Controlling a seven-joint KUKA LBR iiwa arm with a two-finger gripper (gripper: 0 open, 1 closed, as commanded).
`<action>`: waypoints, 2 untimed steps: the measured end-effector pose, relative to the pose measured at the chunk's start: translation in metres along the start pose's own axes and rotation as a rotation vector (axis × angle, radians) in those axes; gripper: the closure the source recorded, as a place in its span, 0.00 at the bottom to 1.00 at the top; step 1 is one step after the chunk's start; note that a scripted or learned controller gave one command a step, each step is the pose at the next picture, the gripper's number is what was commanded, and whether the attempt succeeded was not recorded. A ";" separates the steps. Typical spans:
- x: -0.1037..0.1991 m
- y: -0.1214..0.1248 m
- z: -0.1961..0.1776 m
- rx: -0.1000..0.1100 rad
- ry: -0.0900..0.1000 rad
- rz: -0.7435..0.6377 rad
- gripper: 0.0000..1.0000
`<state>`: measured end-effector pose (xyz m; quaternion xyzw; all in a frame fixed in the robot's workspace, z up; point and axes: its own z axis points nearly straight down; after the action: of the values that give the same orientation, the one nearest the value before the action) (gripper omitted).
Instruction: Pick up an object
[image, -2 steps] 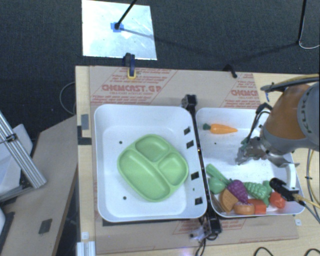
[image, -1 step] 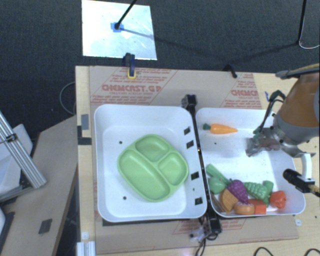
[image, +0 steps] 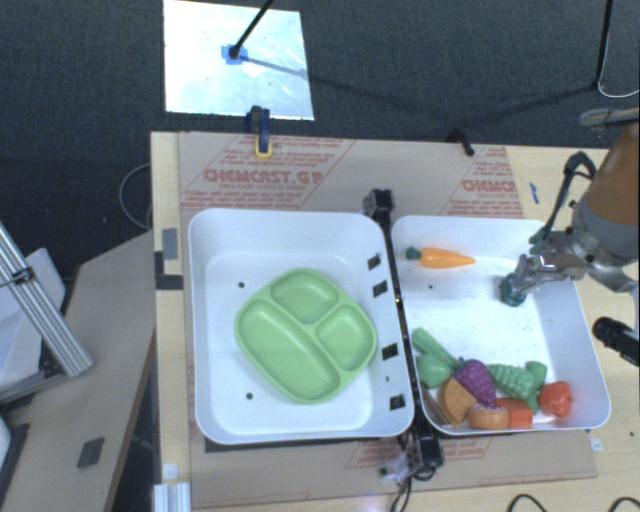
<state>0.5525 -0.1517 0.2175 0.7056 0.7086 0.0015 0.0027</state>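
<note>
The toy carrot (image: 445, 259) sits alone at about 11 o'clock in the right bin (image: 590, 345), well apart from the food pile (image: 490, 385) at 6; looks like light, hard, slick plastic, so I'd pinch across its fat middle; gripper (image: 515, 290) hovers nearby, can't tell its state.
</note>
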 end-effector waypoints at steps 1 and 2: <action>0.000 0.001 -0.007 0.003 0.001 0.000 1.00; 0.031 0.040 -0.017 0.002 0.002 -0.002 1.00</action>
<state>0.5923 -0.1208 0.2352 0.7050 0.7092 0.0013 0.0014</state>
